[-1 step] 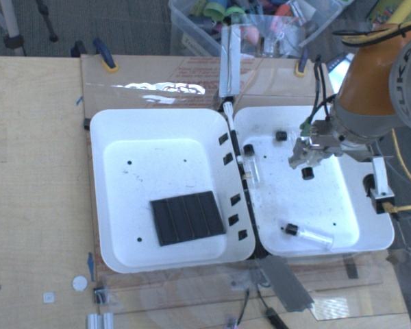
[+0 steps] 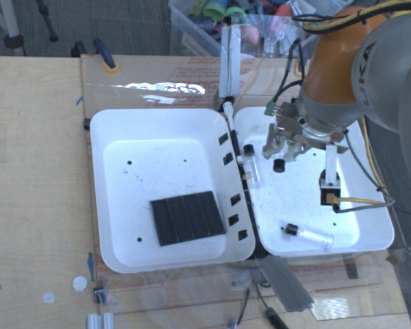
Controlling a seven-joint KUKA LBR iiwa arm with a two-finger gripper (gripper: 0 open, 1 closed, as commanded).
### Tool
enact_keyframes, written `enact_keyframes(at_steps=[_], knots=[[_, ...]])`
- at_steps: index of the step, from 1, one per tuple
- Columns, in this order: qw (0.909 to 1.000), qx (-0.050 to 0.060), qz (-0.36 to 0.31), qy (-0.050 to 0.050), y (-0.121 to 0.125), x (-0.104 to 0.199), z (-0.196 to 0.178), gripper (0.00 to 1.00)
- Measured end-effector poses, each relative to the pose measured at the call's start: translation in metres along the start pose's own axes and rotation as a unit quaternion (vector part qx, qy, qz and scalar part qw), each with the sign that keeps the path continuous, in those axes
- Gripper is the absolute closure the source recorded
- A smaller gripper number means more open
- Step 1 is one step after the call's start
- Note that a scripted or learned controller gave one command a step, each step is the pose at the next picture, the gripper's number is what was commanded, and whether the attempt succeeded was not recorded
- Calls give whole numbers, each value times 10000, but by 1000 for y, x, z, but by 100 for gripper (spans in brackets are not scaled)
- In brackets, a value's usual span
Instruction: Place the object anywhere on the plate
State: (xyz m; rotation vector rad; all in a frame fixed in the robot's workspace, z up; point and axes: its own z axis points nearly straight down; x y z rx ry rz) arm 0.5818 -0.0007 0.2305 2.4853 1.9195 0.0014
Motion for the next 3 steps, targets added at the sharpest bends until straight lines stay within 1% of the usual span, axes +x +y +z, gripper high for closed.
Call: enact_keyframes(at_steps=[1, 2, 3], knots=[[9863, 28, -1649, 4, -41, 49, -15, 100], [9889, 11, -1486, -1, -108, 89, -116, 100], [8411, -19, -5409, 0, -108, 81, -162, 100]])
